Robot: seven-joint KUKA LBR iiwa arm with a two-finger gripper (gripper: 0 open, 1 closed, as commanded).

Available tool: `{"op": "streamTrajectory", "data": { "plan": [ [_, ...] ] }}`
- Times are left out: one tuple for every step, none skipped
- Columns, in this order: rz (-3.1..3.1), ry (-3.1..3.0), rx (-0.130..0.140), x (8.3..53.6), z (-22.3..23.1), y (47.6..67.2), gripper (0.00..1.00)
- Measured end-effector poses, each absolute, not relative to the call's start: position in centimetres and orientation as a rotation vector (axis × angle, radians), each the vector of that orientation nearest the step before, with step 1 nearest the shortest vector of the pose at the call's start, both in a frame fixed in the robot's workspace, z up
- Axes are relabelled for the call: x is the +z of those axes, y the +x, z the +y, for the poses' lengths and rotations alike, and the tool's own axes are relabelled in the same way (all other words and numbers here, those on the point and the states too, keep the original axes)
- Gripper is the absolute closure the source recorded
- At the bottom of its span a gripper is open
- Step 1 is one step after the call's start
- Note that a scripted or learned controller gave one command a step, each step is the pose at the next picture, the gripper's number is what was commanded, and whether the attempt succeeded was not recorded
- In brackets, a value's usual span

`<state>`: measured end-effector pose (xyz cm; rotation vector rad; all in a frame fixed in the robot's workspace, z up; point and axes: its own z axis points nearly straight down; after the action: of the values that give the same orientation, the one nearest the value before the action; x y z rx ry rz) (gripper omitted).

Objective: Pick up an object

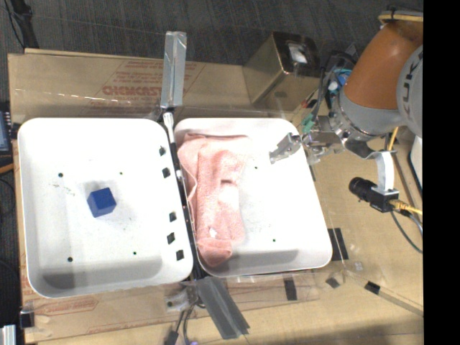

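A pink towel lies crumpled lengthwise along the left side of the right bin. A small blue cube sits in the left bin, left of its middle. My gripper hangs over the upper right part of the right bin, to the right of the towel's top end and apart from it. Nothing shows in its grasp.
The two bins meet at a ridge with black clips. A brown box stands behind the right bin, close to the wrist. A grey strip rises behind the ridge. Flat cardboard lies beyond the left bin.
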<state>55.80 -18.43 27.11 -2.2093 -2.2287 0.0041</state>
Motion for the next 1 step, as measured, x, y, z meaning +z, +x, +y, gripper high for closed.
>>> {"op": "streamTrajectory", "data": {
  "plan": [
    [-2.239,-2.197,0.007,14.62,-11.96,58.21,0.0]
  ]
}}
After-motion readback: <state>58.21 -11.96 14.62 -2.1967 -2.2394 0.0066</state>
